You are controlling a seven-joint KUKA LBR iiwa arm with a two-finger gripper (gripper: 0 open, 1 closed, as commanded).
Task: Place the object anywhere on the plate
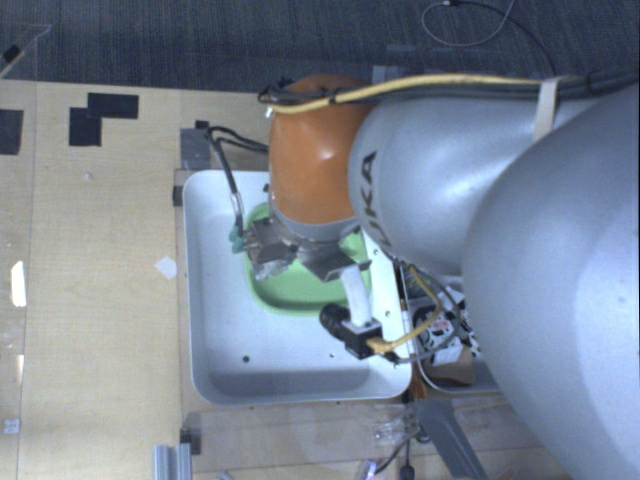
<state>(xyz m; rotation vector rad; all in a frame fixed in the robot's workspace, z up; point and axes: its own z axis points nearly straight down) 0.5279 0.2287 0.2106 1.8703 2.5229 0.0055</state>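
Dark blue-grey ribbed carpet floor [200, 18] spans the top of the view. A thin dark cable [478, 18] loops across it at upper right. Below sits the light wooden bench top [90, 268], pale plywood grain. Black rectangular tape marks [100, 116] are stuck near its upper left; a small white scrap [165, 266] lies further down. A clear acrylic sheet edge [25, 48] crosses the left side, with a bright glare patch [18, 283] on it. Lighting is even and diffuse, without hard shadows.
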